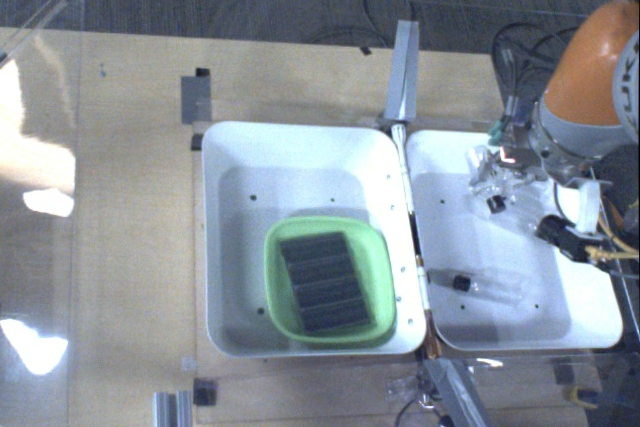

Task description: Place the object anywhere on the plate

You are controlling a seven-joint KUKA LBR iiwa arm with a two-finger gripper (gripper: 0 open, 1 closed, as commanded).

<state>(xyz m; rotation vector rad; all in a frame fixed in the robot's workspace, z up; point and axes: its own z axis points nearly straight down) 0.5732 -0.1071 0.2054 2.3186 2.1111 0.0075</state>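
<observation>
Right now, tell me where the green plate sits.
In the camera view, the green plate lies in the left white bin, toward its near right corner, with a dark ridged block on it.

No legible text, labels or numbers.

Left of the fingers [497, 183], the ridge [408, 205] between both bins stands before the green plate [375, 260], whose black ribbed block [323, 283] leaves bare rim all around it.
</observation>
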